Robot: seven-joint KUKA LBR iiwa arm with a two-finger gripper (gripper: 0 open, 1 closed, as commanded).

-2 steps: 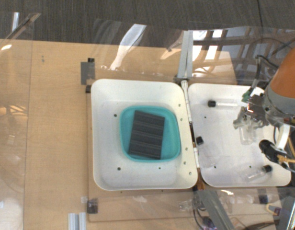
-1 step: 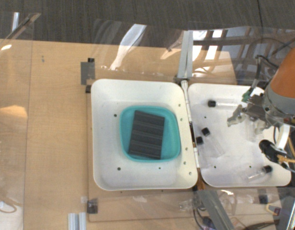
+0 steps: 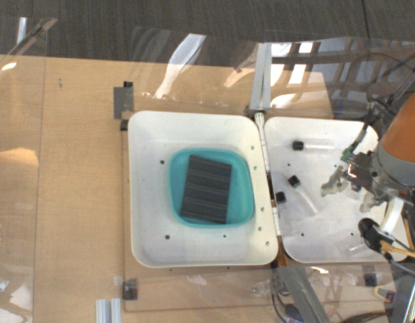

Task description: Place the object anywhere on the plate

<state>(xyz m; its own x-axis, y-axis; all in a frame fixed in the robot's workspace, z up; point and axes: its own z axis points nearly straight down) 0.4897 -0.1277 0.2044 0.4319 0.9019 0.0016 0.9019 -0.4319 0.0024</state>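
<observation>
A dark grey ribbed rectangular block (image 3: 206, 188) lies flat on the teal plate (image 3: 176, 197), which sits in the middle of the left white bin (image 3: 147, 234). The block rests wholly inside the plate's rim, slightly turned. My gripper (image 3: 343, 177) hangs over the right side of the right bin (image 3: 308, 244), far from the plate, below the arm's orange band (image 3: 404, 140). Nothing shows in its grasp.
Three small black pieces (image 3: 297, 145) (image 3: 293, 180) (image 3: 280, 196) lie in the left part of the right bin. The ridge between the bins (image 3: 267, 180) separates gripper and plate. Cables and a black connector (image 3: 370, 233) crowd the right bin's lower right corner.
</observation>
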